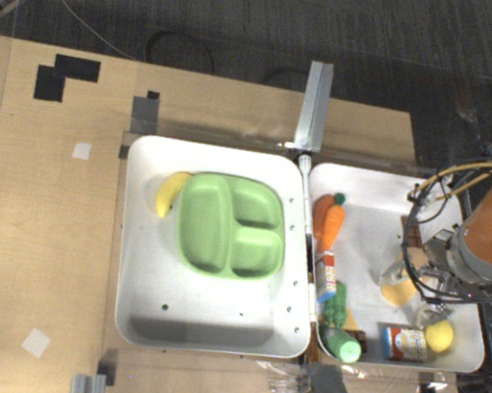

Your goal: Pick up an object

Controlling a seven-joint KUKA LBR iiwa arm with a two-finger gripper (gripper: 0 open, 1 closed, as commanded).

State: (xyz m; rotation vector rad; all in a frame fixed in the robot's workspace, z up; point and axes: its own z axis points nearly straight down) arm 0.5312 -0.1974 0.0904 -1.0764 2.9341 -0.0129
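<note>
Several objects lie in the right bin [382, 187]: a carrot [328, 222] by its left wall, a can [402, 343] and lemon [439, 336] near its front right corner. The gripper [427, 287] hangs just above these two, its state impossible to tell. This looks like the approach step, and the next move calls for a centred descent.

A wooden bench [34, 235] carries two shallow white bins side by side, the left bin [139, 294] and the right bin [372, 194]. A grey metal post [314, 106] stands behind them at the seam between them. Black marks [64, 75] lie on the bench surface at the far left.
</note>
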